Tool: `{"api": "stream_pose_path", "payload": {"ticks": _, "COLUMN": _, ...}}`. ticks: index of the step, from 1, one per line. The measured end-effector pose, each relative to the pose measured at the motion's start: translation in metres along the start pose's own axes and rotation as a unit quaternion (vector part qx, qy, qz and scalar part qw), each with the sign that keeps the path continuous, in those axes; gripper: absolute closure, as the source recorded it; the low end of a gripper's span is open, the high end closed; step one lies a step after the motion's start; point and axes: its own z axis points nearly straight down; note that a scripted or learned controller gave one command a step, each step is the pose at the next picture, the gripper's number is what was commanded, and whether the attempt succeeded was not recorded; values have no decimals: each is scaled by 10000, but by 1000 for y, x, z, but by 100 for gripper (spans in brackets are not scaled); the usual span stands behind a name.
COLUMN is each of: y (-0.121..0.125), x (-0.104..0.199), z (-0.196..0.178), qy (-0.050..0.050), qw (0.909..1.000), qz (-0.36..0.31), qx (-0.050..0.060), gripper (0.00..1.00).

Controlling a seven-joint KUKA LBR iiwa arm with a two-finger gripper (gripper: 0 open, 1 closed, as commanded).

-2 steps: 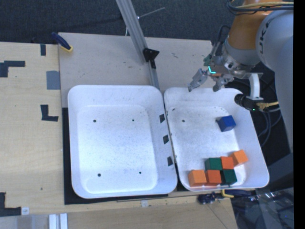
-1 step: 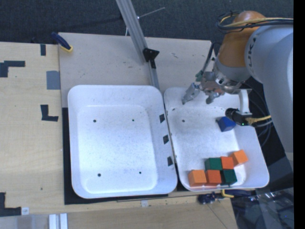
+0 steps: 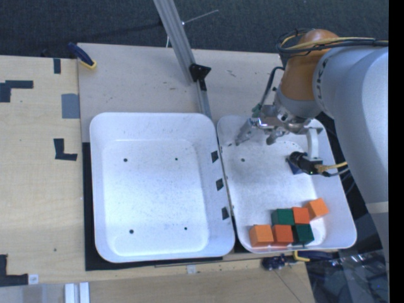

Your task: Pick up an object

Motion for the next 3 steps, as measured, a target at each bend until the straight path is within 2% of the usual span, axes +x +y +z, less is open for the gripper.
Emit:
{"api": "stream_pose_path", "payload": {"ticks": 1, "y": -1, "x": 1, "z": 27, "qy": 0, "qw": 10000, "qz": -1, "qx": -5, "gripper": 0}}
{"api": "stream_pose_path", "payload": {"ticks": 2, "y": 0, "x": 2, "z": 15, "qy": 1, "qw": 10000, "qz": -9, "qx": -19, "gripper": 100}}
{"api": "stream_pose_path", "payload": {"ticks": 3, "y": -4, "x": -5, "z": -31, "qy": 4, "qw": 10000, "qz": 1, "qx": -45, "gripper": 100}}
